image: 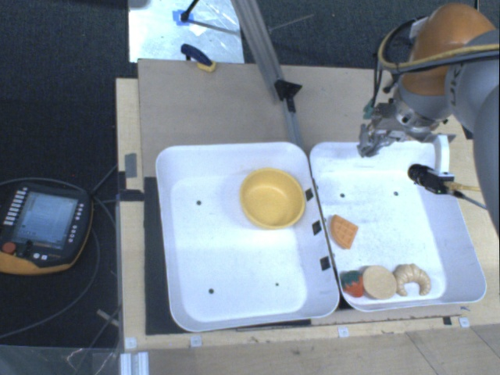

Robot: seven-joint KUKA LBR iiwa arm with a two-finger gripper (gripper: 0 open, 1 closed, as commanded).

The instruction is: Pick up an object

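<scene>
The pincer (370, 146) (grip state unreadable, apparently empty) hovers at the right bin's (461, 233) twelve o'clock; approach step, next descending toward the waffle (343, 231).

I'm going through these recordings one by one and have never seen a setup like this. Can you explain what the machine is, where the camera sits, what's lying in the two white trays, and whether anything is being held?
There is one picture, taken by a fixed camera above the bench, looking down at a slant. The grey and orange shape at the upper right is a robot arm. At its end is a gripper, a two-finger claw, poised over the far edge of the right bin. Nothing is seen between its fingers, so it holds nothing.

Two shallow white bins sit side by side. The left bin holds a yellow bowl. The right bin holds toy food: an orange waffle-like piece near the middle, and along the near edge a red and green piece, a round tan piece and a croissant.

The device with a screen on the floor at left is a handheld control pad.
</scene>
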